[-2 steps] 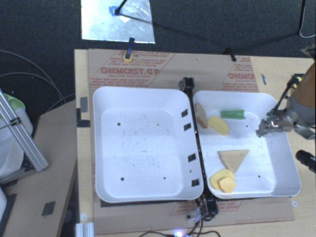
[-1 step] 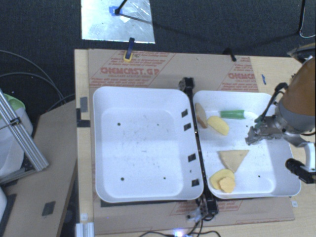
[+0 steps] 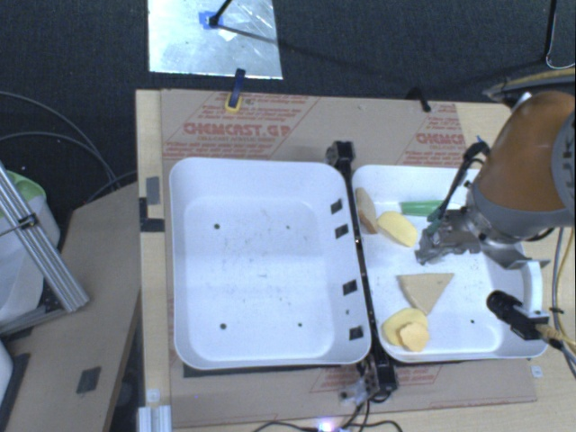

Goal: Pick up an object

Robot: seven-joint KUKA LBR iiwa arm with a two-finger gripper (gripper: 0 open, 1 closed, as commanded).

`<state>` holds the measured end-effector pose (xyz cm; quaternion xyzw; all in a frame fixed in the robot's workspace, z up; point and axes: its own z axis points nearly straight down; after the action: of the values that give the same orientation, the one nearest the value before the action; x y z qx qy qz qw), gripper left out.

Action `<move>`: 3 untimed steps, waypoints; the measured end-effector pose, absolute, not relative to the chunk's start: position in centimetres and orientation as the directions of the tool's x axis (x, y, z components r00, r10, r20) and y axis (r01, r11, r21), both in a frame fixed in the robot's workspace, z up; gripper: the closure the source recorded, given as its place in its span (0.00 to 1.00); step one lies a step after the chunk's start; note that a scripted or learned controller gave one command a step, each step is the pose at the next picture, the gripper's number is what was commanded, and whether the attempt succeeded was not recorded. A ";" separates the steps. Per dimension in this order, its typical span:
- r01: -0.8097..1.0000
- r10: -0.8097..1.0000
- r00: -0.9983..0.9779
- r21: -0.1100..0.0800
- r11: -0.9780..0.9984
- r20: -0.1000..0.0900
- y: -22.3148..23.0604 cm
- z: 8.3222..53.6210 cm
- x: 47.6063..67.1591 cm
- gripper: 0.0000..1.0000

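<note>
Two shallow white plastic bins sit side by side on the cardboard-covered surface (image 3: 270, 120); the tool (image 3: 434, 246) hangs low over the right bin (image 3: 468, 340), reaching in from the right on the grey arm with its orange band (image 3: 531, 151). Whether its fingers are spread or closed cannot be told from this slant, and nothing shows clearly between them.

Several loose objects lie around the tool in the right bin. Just to its left is a rounded pale yellow piece (image 3: 397, 228), and beyond that, against the bin's left wall, a tan oblong piece (image 3: 366, 211). Just above and slightly left of the tool lies a flat green strip (image 3: 418, 208), its right end passing behind the tool's body. Just below the tool rests a tan triangular wedge (image 3: 426, 290), apart from the fingers. Further below and to the left sits a yellow lumpy piece (image 3: 407, 328), near the bin's front left corner.

Well to the left of the tool, past the black divider (image 3: 355, 241) between the bins, is the left bin (image 3: 261, 264).
</note>
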<state>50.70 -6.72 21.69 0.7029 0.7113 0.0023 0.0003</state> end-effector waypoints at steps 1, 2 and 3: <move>1.000 1.000 -0.001 0.000 0.001 -0.001 -8.6 21.3 48.6 1.00; 1.000 1.000 -0.012 0.010 0.012 0.001 -2.2 29.0 50.8 1.00; 1.000 1.000 -0.016 0.002 0.016 0.004 8.5 29.7 49.6 1.00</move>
<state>49.56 8.46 29.66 0.7014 0.7127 0.0022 -0.0006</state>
